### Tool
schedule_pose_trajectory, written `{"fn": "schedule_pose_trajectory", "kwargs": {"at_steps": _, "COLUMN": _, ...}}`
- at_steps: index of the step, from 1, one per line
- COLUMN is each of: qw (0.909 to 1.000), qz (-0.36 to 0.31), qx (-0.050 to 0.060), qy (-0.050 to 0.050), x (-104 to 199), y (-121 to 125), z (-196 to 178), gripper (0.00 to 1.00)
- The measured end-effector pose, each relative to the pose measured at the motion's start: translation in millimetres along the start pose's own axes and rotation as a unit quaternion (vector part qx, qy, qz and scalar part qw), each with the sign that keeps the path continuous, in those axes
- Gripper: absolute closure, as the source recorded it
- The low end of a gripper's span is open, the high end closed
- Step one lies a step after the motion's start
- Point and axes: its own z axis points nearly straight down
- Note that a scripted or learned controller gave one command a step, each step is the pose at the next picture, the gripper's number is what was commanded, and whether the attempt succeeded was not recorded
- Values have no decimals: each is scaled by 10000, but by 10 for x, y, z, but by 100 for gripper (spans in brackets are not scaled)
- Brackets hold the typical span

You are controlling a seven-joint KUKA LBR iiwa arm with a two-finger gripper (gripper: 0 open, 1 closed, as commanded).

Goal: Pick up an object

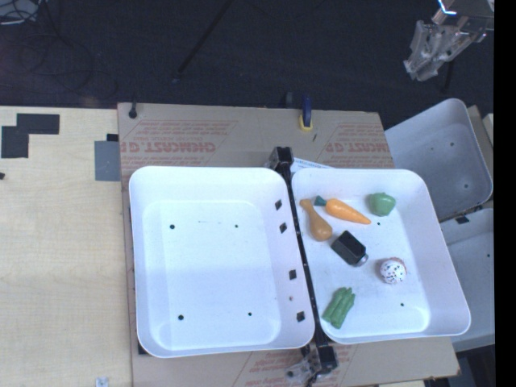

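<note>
Nearest the camera, a ribbed green vegetable-shaped toy (339, 307) lies by the near edge of the right-hand shallow white bin (439, 240). Farther in sit a white ball with dark speckles (392, 271) toward the bin's right side and a small black block (349, 247) near its middle. Beyond those, a tan gourd-shaped toy (318, 220) lies close to the bin's left edge, just beside an orange plastic carrot (344, 210). A rounded green toy (382, 204) rests near the far right corner. The left-hand white bin (145, 256) adjoins it. The two-finger gripper (426, 51) hangs well beyond the bench's far right corner; whether it is apart or together cannot be told.
</note>
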Motion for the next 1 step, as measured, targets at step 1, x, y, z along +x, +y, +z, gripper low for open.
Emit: {"fn": "schedule_pose_trajectory", "kwargs": {"at_steps": 1, "qw": 10000, "qz": -21, "qx": 8, "qy": -4, "x": 10, "y": -19, "z": -116, "gripper": 100}}
